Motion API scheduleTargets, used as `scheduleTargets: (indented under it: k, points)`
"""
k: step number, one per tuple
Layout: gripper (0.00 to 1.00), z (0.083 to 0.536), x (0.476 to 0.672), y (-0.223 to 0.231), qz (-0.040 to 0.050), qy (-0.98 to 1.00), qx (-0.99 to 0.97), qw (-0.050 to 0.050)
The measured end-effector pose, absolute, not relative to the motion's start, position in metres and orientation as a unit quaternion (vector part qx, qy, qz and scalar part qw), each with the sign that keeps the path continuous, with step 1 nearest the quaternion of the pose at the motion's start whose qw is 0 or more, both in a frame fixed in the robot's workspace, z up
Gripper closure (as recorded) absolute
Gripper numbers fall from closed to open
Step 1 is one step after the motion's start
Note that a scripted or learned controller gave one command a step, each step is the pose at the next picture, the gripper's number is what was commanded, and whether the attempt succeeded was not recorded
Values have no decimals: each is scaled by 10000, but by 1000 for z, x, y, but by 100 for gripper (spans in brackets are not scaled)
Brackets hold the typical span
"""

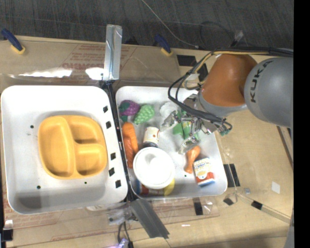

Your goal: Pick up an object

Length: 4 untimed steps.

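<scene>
Small carrot [192,158] — right bin [217,177] | end effector [188,130] just above — grip state: cannot tell

The letters "KU" are seen in black on the grey arm [271,89], at about three o'clock in the camera view, running top to bottom along the casing just beside the orange band [225,79]; the rest of the word is cut off by the curve of the housing. Faint red print is carried on the cardboard sheet [82,53] behind the bins, at about eleven o'clock, but it cannot be read. Coloured labels are borne by a small carton [203,171] and a small can [151,136] in the right bin [217,182], their wording too small to be made out.
</scene>
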State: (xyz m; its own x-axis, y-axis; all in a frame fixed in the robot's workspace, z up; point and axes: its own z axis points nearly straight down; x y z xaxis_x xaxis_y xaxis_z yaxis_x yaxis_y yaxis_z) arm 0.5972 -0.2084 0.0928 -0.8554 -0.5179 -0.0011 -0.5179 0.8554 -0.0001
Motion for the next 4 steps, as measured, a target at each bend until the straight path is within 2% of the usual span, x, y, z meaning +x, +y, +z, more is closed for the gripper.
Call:
scheduleTargets:
  k: [1,2,3,4]
  points:
    - [0,93,597,-208,1,9632,-2689,6]
    - [100,104,599,-206,-3,9625,-2712,24]
    - [0,104,599,-206,-3,9624,-2715,21]
    - [0,95,604,-208,-26,9457,-3250,42]
